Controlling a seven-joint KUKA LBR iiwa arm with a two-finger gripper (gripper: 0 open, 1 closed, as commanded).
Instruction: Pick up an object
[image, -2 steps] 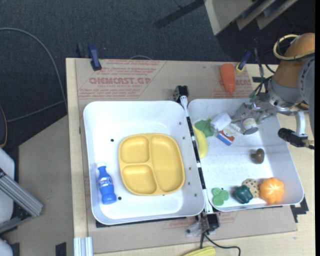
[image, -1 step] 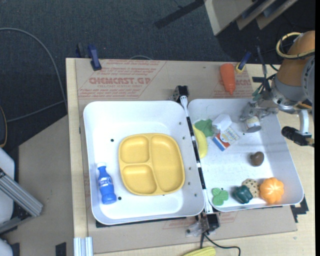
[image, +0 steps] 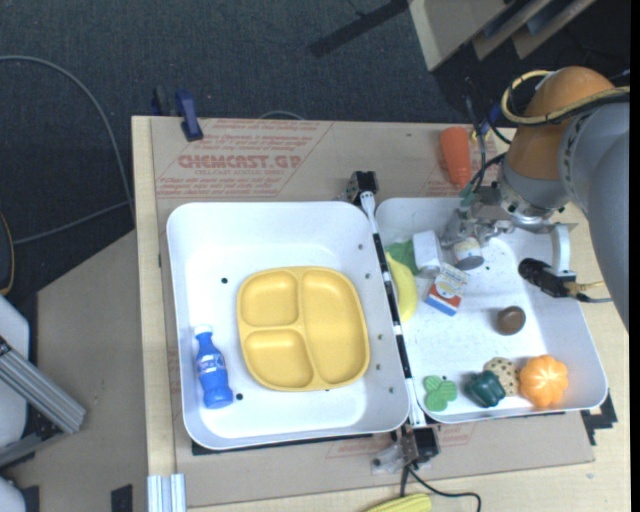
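My gripper hangs low over the back left part of the right bin, reaching in from the upper right. Just left of it sits a small white block, and just below it lies a white, red and blue carton. A yellow banana and a green piece rest against the bin's left wall. A brown ball lies mid-bin. Along the front edge sit an orange pumpkin-like fruit, a cookie, a dark green toy and a light green piece.
The left bin holds a yellow divided plate and a small blue bottle near its front left. An orange carrot-like object lies on the bench behind the right bin. A black part sticks out right of the gripper.
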